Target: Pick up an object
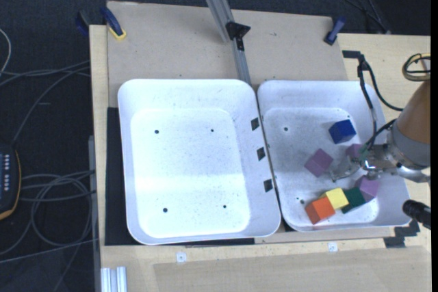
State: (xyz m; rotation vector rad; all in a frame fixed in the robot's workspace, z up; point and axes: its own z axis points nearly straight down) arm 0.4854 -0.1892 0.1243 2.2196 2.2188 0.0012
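The arm comes in low over the right bin (pixel 295 100), and the claw (pixel 361 166) sits down among a little cluster of blocks. Whether it's spread or pinched, can't tell, that part is a blurry metal tangle from this angle, and nothing clearly shows between its tips.

Stuff around the claw: a purple block (pixel 319 162) just to its left, a blue block (pixel 342 130) up and a bit left of it, another purple block (pixel 369 187) right below it, maybe touching, hard to say. Further down-left there's a row packed tight together: orange block (pixel 319 209), yellow block (pixel 336 198), green block (pixel 354 197).

Handling guess: these look like small rigid cubes, foam or wood probably, so light, stiff, not fragile. Flat faces mean a decent grip if the claw squeezes two opposite sides square-on; grab across a corner and it'll likely twist or pop out. The lone purple one on the left looks like the easiest target since it has free space on all sides. The orange/yellow/green row is a worse pick, as there's no room to get a tip between neighbours.
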